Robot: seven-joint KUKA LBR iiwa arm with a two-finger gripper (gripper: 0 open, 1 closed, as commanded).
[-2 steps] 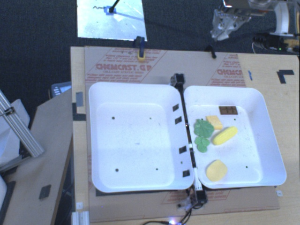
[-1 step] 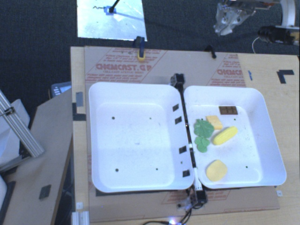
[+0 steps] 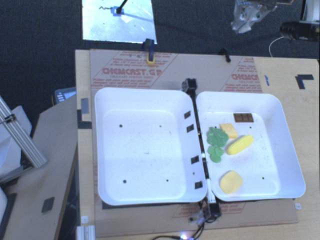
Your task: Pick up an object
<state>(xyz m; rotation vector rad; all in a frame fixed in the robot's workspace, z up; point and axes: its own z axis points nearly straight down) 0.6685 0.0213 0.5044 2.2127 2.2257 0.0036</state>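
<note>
Dark blue carpet [image 3: 40, 44] surrounds your bench, and a pale wooden board [image 3: 210, 66] printed with red lettering carries the two shallow white plastic bins side by side. Your left-hand bin [image 3: 107, 104] shows just its bare white floor with a few small dark dots. Your right-hand bin [image 3: 287, 149] holds all the objects.

Look in the right bin, towards its inner wall: a leafy green toy vegetable [image 3: 216, 143] lies there, and a long yellow corn-shaped piece [image 3: 240, 144] sits just beside it on the right, tilted. Just above those two you have a small yellow-orange wedge [image 3: 229, 130], with a flat brown chocolate-like block [image 3: 243, 117] close behind it. A rounded pale yellow lump [image 3: 231, 182] rests apart from the rest, near the front of the bin.

Your gripper [image 3: 243, 23] hangs at the top right of the view, over the carpet beyond the far edge of the board and well apart from both bins. You can see nothing between its fingers; how far they stand open you cannot tell from this angle.

A shiny grey metal sheet [image 3: 117, 14] lies on the carpet at upper left, and a yellow clip [image 3: 150, 60] sits on the board's far edge.
</note>
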